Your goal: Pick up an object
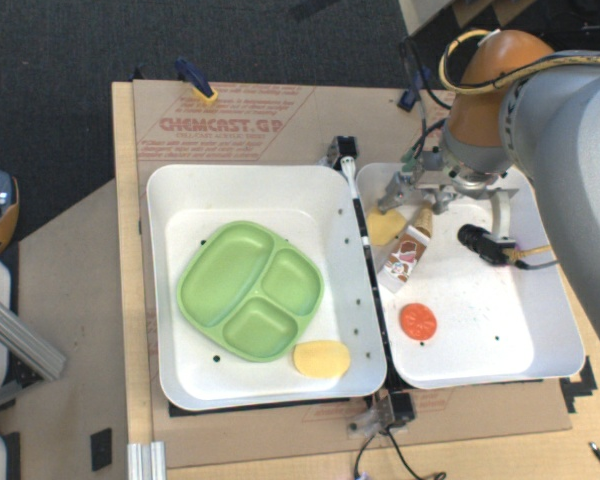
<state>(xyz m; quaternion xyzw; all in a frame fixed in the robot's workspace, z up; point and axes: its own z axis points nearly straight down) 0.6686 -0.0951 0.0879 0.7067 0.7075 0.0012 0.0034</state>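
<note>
Gripper (418, 202) hung over the right bin (480, 343), far-left corner; grip state could not be told. Small carton (404, 256) lay tilted just nearward of it, top end close beneath. Yellow lump (384, 228) touched the carton by the bin's left wall. Orange disc (417, 322) lay nearer the front edge. Left bin (180, 363) held a green plate (248, 290) and a yellow oval (321, 359) at the near-right corner.

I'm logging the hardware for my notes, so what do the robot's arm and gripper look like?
The arm is a thick, rounded, smooth grey tube with a glossy orange band above the wrist. A thin yellow cable loops beside that band. The gripper is small, silver-grey metal.
</note>
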